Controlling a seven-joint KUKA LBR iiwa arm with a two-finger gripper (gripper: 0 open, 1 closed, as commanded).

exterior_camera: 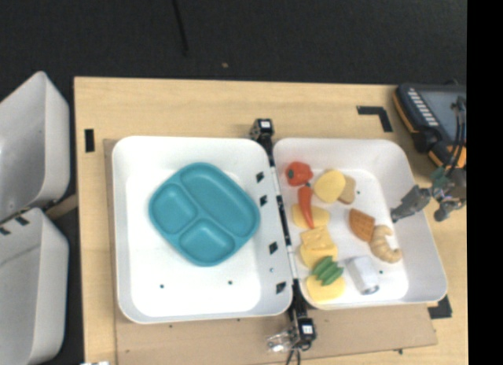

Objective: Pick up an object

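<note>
The right bin [393, 155] holds several toy foods: a red tomato [298, 172], an orange carrot [305, 205], a yellow piece [330, 186], a brown bread slice [361, 224], a croissant [385, 244], a green vegetable [328, 270] on a yellow piece, and a small white cup [363, 274]. My gripper [424, 207] hovers over the bin's right rim, right of the croissant and bread. Its fingers are spread apart, with nothing between them. One fingertip [402, 208] points toward the bread.
The left bin [134, 277] carries a teal divided plate [204, 212]. A black and orange device [428, 112] with cables lies at the bench's right back corner. White casings [31, 151] stand left of the bench.
</note>
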